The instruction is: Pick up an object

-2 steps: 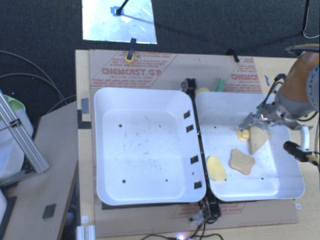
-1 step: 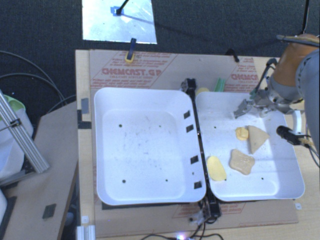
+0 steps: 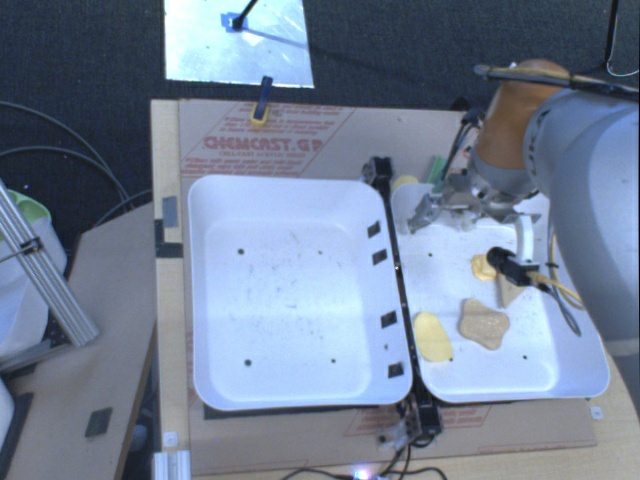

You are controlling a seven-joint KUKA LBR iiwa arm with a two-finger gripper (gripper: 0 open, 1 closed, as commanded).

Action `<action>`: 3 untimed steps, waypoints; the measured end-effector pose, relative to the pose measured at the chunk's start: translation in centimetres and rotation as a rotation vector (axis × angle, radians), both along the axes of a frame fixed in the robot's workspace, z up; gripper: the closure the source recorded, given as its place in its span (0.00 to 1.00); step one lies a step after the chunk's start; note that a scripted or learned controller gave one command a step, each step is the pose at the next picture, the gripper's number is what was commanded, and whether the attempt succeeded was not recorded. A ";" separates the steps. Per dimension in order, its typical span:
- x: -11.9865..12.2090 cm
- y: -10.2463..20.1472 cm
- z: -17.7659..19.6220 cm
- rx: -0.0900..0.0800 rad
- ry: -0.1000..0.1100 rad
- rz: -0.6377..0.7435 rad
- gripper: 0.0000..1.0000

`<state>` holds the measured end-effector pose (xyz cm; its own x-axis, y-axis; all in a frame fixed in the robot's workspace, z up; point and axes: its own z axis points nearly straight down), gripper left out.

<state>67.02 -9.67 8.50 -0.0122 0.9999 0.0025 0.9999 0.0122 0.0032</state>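
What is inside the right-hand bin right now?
A yellow oval piece, a tan lumpy piece and a smaller yellow piece lie on its floor. The arm covers the right bin's far corner, so anything there is hidden.

My grey arm [image 3: 585, 168] reaches in from the right, with my gripper [image 3: 425, 214] over the far left corner of the right bin [image 3: 510, 373]. Nearer, a yellow oval piece [image 3: 432, 336] and a tan lumpy piece [image 3: 484, 324] lie just beside each other. The left bin [image 3: 290, 298] adjoins.

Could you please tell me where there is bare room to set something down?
The left bin is bare wall to wall. The right bin is crowded: arm over its far half, yellow oval and tan piece near the front.
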 end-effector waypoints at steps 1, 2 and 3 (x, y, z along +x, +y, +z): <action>-9.4 -3.0 -0.1 -0.002 0.009 -0.016 0.00; -10.6 -10.9 0.1 0.006 0.000 -0.013 0.00; -13.0 -6.6 -0.1 0.000 0.005 -0.007 0.00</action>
